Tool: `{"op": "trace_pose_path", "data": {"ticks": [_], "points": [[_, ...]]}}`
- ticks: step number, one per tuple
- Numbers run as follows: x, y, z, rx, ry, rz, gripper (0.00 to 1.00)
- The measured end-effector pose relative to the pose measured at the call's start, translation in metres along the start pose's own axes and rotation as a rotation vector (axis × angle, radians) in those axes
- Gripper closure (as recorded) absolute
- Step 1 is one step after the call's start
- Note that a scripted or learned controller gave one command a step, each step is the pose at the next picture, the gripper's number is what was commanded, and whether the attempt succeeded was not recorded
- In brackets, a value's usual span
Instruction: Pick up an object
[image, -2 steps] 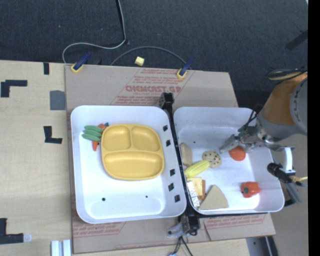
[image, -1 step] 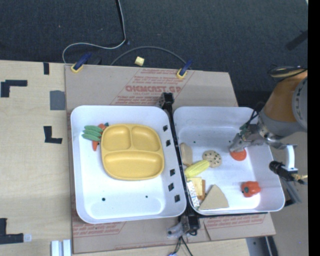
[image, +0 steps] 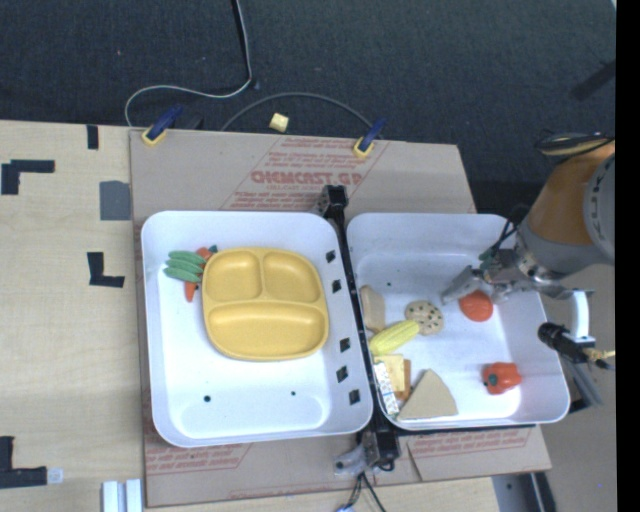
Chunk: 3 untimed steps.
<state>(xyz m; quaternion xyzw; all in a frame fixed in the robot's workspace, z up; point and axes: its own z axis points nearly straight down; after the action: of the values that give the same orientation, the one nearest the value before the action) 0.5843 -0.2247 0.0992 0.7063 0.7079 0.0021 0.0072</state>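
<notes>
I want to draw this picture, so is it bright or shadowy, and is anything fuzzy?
In the camera view the light is even and soft: the two shallow white plastic bins look bright with only faint shadows, and the yellow divided plate has a gentle shine. The small round orange-red ball beside the robot's grey claw looks a bit fuzzy, and the whole picture is slightly grainy.

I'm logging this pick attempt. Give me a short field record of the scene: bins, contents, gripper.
left bin: yellow three-compartment plastic plate; green bean pods with an orange piece at the plate's left edge
right bin: yellow corn cob, round chocolate-chip cookie, tan triangular sandwich slice, red-orange round tomato, small red pepper
gripper: over the right bin, right next to the tomato
grasp: none visible
</notes>
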Motion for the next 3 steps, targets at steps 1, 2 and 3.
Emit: {"op": "trace_pose_path", "data": {"ticks": [1, 2, 3], "points": [[0.002, -0.079, 0.013, 0.012, 0.005, 0.004, 0.0], [0.029, -0.007, 0.013, 0.008, 0.004, -0.003, 0.0], [0.0, 0.045, -0.025, 0.008, 0.004, 0.0, 0.0]]}}
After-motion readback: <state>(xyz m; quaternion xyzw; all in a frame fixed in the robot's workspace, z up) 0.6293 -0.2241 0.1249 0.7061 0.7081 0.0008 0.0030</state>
